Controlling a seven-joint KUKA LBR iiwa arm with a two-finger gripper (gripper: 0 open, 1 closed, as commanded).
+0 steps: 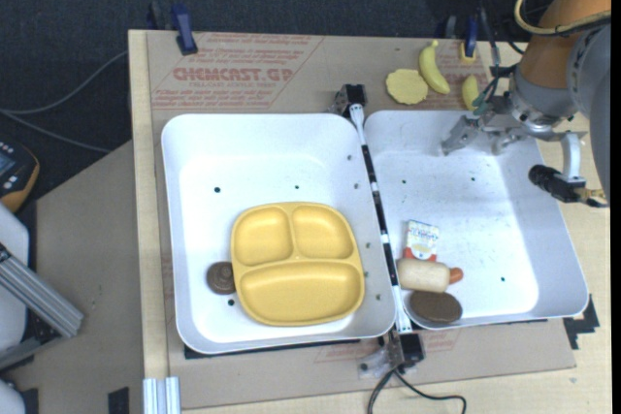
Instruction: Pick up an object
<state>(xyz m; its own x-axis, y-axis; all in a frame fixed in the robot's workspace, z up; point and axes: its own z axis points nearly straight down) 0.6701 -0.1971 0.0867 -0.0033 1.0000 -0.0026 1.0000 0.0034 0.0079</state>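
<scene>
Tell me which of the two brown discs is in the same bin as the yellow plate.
The brown disc touching the yellow plate on its left, in the left bin. The other disc lies in the right bin.

The grey arm reaches in from the far right, orange band above the wrist, its tool hanging low with fingers spread.
</scene>
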